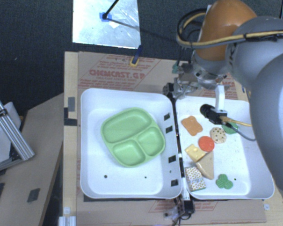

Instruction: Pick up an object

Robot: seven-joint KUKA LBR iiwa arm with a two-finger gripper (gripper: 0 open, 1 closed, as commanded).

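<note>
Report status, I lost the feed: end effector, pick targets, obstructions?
End effector over the bins' far divider. Toy food pieces loose in right bin. Green tray in left bin.

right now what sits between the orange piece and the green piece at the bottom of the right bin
In the camera view, the red disc, yellow wedge and tan piece lie between the orange piece and the green piece.

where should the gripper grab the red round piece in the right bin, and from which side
Judging from this view, take the red round piece straight from above, fingers across its middle. It looks like a low disc lying flat, so any diameter works, but the yellow wedge and spotted cookie sit close, so set the fingers on the sides away from those neighbours.
</note>
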